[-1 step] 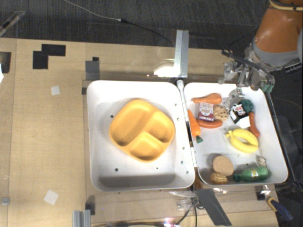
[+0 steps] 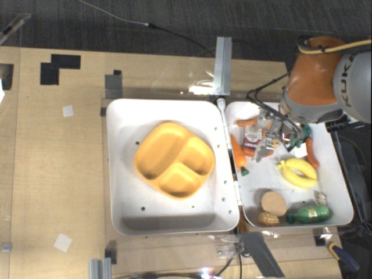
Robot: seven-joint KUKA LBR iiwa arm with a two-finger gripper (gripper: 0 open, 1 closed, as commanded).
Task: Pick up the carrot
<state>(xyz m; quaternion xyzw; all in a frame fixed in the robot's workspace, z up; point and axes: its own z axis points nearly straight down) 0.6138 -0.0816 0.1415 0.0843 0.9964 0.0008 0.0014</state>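
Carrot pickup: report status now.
Gripper low over right bin, finger state unclear. Carrot lying along that bin's left wall, not held. Bananas and green bottle lie apart from it.

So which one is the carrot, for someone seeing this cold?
Look in the right bin, along its left wall. The carrot lies there lengthwise: a slim orange stick with a green tip toward the camera, thinner than the banana nearby.

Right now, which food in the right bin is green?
The green bottle lying on its side at the bin's near edge; the banana is yellow, the carrot orange.
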